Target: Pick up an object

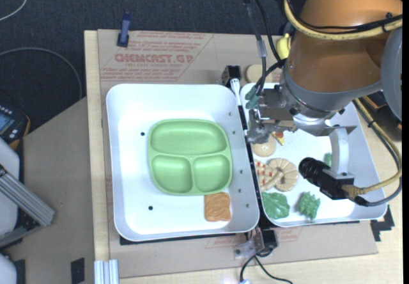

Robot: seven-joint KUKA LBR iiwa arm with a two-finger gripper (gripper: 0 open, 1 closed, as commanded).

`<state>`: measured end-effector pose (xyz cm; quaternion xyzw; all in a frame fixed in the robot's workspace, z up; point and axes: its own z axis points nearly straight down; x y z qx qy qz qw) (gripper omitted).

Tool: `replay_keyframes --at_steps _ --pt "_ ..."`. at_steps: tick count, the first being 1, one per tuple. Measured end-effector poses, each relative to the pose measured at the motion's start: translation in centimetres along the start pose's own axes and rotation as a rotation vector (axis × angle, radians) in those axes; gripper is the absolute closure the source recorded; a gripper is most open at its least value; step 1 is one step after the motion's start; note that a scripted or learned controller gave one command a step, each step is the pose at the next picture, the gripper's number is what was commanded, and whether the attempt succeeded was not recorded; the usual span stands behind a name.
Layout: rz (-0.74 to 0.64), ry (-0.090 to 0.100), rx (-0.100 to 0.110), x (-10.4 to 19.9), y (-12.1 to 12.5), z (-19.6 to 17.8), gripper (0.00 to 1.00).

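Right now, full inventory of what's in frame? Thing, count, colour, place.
bins: 2, white, side by side on the bench
tray: 1, green, three compartments, middle of the left bin
orange food piece: 1, orange, left bin, just below the tray
round pastry: 1, tan with red marks, right bin, near the divide
green pieces: 2, green, right bin, front edge
pale round piece: 1, beige, right bin, under the wrist
board: 1, brown with red print, under the bins
blue clip: 1, blue, board's far left corner
arm: 1, grey and orange, over the right bin
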<state>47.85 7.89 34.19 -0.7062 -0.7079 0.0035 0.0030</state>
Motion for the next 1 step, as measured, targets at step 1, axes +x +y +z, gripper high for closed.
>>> replay_keyframes --at_steps 1 --pt "0.005 0.001 -0.013 -3.08 0.07 -3.41 1.00"
